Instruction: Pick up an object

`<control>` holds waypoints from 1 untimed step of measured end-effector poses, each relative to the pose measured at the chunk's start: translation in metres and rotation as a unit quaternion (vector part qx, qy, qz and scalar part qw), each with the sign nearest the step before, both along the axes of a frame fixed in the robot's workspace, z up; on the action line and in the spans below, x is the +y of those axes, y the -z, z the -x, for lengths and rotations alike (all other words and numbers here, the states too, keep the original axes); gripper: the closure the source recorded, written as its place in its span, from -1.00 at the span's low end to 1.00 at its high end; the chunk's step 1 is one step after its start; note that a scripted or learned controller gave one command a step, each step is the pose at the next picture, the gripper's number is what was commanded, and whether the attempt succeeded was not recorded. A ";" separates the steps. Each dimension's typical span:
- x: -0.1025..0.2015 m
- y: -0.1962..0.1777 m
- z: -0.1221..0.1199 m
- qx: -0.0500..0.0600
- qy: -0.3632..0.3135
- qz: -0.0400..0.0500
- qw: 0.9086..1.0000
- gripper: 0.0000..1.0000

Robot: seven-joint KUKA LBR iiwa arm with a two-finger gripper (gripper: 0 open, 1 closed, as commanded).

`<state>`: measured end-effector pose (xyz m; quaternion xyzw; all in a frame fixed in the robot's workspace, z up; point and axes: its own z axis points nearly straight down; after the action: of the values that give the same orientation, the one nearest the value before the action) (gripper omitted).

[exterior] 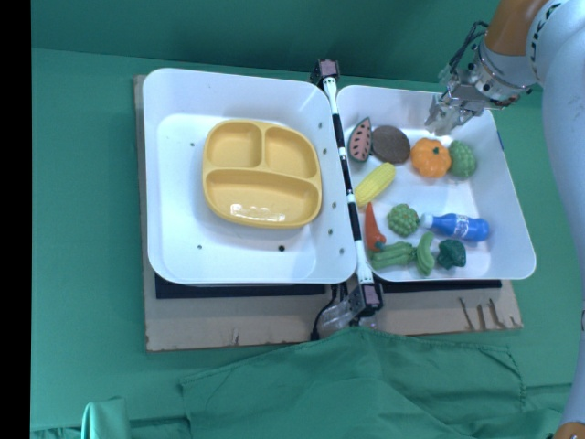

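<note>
Orange pumpkin [430,156] sits just below the hand [442,117]

A robotics lab test bench: green cloth [82,245] drapes the whole backdrop and table, a cardboard sheet [228,327] lies under two shallow white bins [174,245] set side by side, and toy plastic foods [430,156] fill the bin at 3 o'clock. A yellow divided plate [263,174] sits at 9 o'clock. A grey industrial arm [558,71] with an orange band enters at 2 o'clock.
</note>
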<state>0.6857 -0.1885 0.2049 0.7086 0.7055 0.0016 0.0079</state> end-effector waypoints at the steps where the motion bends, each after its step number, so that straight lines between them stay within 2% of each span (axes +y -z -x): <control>1: -0.001 -0.014 -0.001 -0.003 0.001 0.002 1.000 1.00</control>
<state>0.6871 -0.1899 0.2187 0.7094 0.7047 0.0023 0.0121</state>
